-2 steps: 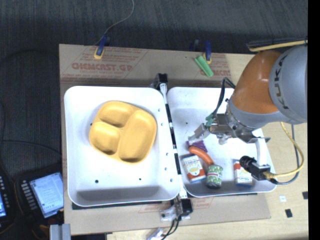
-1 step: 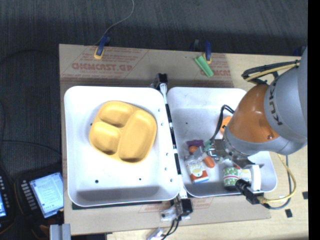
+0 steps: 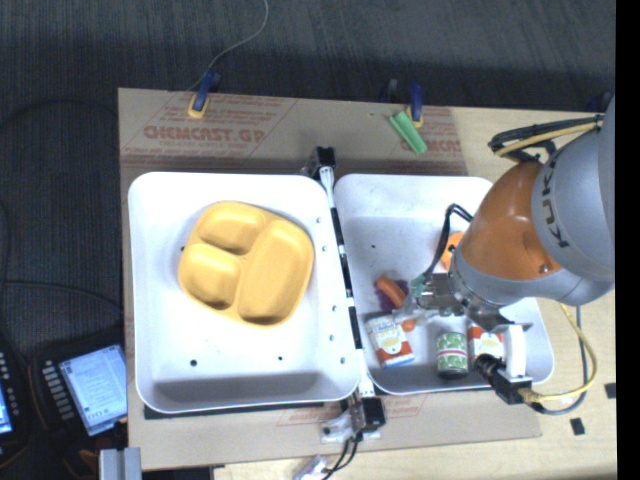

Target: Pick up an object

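Desk [image 3: 160,143]: brown board across the middle of the frame, carrying two white bins side by side.

Left bin [image 3: 155,268]: holds one large yellow divided plate [image 3: 247,261], upside down, in its centre.

Right bin [image 3: 400,203]: the arm [image 3: 540,228] enters from the right edge of the frame, its orange band over the bin's right half.

Gripper [image 3: 440,303]: low over the bin's lower middle, mostly under the wrist; cannot tell how it stands.

Objects in the lower part of the right bin:
- small white carton [image 3: 390,338], lower left
- green can [image 3: 451,352], just right of the carton
- red-and-white item [image 3: 487,344], beside the can
- orange carrot [image 3: 391,290], above the carton

Green clip [image 3: 408,131]: on the desk above the right bin.
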Tool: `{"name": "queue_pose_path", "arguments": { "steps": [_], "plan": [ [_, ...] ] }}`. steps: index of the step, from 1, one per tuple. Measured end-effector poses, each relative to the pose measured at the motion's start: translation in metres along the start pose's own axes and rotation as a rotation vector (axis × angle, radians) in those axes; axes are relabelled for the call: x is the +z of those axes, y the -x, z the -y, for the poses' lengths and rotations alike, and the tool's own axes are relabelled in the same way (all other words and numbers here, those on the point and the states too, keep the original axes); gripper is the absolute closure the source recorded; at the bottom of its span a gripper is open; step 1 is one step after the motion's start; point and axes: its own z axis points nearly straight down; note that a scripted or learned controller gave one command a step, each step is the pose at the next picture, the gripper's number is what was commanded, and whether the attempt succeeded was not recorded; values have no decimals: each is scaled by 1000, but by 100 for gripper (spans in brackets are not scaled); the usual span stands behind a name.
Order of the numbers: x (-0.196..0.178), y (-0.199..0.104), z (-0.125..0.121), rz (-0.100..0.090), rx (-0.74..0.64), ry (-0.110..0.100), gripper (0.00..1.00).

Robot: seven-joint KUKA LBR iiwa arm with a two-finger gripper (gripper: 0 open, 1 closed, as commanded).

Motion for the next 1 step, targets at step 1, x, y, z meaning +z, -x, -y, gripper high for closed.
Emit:
{"name": "queue_pose_path", "arguments": {
  "steps": [1],
  "plan": [
    [-107, -49, 2, -1, -2, -12, 100]
  ]
}}
